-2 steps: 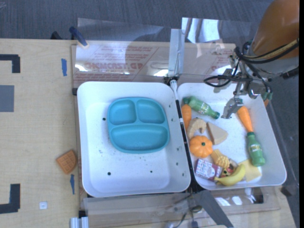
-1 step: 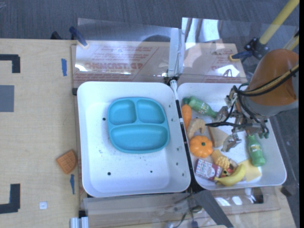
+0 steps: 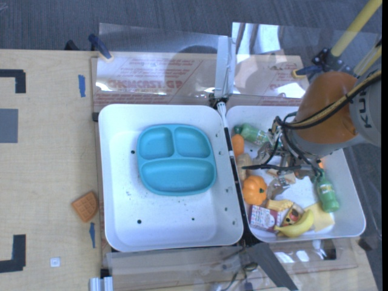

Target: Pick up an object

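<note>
where the arm (image 3: pixel 330 105) reached in from the right, its grey body and orange band covered the upper middle of the right bin (image 3: pixel 354 214), and whatever lay beneath was hidden. gripper (image 3: pixel 285 156): a dark tangle of metal and cable low over the bin's centre; whether it was spread or closed could not be told, nor whether it had hold of anything.

right bin, contents as seen:
- green bottle (image 3: pixel 251 133), lying near the upper left, partly behind the gripper's cabling.
- small orange fruit (image 3: pixel 237 144), just beside the dividing wall, half cut off by it.
- orange pumpkin-like fruit (image 3: pixel 254 190), left of centre, below the gripper.
- second green bottle (image 3: pixel 326 194), towards the right, its upper end lost under the arm.
- banana (image 3: pixel 298 224), along the lower edge.
- red-and-white packet (image 3: pixel 263 218), touching the banana's left end; print unreadable.
- brownish pieces near the gripper, too cluttered to identify.

left bin (image 3: pixel 118 223): teal divided plate (image 3: pixel 176 159), three compartments, lying flat near the centre; small dark specks on the floor.

bench (image 3: pixel 42 162), left of the bins: waffle-like brown square (image 3: pixel 85 206), well apart from both. behind the bins, clear plastic sheets with faint red lettering, illegible.
</note>
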Robot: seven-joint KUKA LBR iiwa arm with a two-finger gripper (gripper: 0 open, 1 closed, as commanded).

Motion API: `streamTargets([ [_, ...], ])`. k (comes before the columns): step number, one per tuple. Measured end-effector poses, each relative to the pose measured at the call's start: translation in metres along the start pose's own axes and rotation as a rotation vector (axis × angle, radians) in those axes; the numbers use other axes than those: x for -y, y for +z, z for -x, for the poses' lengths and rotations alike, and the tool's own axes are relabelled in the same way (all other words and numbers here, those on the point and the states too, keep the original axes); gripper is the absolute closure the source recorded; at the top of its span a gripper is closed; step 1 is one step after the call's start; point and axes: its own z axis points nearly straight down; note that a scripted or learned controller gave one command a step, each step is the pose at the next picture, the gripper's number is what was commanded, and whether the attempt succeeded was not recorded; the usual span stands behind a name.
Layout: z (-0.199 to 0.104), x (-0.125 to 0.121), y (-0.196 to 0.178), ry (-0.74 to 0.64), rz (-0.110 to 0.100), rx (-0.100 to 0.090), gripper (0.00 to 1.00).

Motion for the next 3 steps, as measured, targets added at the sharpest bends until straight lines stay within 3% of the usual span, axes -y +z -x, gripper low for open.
streamTargets([
  [1, 0.076, 0.017, 0.001, 0.003, 0.008, -0.030, 0.00],
  [2, -0.003, 0.022, -0.001, 0.047, 0.000, -0.002, 0.00],
  [3, -0.003, 0.006, -0.001, 0.112, -0.004, 0.001, 0.00],
])
